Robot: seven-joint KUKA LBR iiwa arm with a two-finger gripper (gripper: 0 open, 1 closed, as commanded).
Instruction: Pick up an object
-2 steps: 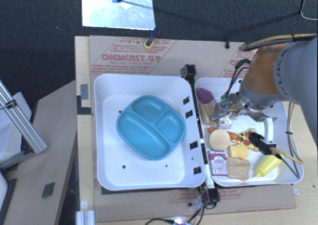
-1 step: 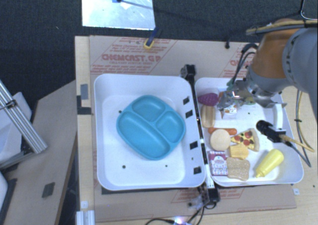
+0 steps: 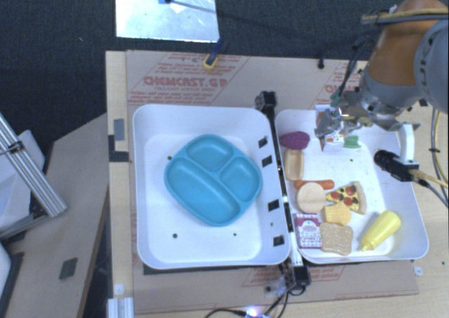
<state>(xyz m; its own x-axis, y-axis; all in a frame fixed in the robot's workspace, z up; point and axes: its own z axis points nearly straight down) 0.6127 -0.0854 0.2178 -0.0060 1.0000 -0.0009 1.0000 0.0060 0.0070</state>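
Note:
My gripper (image 3: 330,131) hangs over the far part of the right bin (image 3: 414,239), just right of a purple eggplant-shaped toy (image 3: 295,140). A small white-and-red box and a green piece (image 3: 351,142) lie right under and beside the fingertips. I cannot make out whether anything sits between the fingers. Nearer in the bin lie a tan bread stick (image 3: 293,165), an orange carrot (image 3: 316,184), a round cracker (image 3: 311,199), a pizza slice (image 3: 349,196), a toast slice (image 3: 336,238), a pink carton (image 3: 307,230) and a yellow mustard bottle (image 3: 379,230).
The left bin (image 3: 151,169) holds a blue sectioned plate (image 3: 212,179). A black divider with clips (image 3: 275,169) runs between the bins. The arm's body and a black cable fitting (image 3: 393,163) overhang the right bin's far right side.

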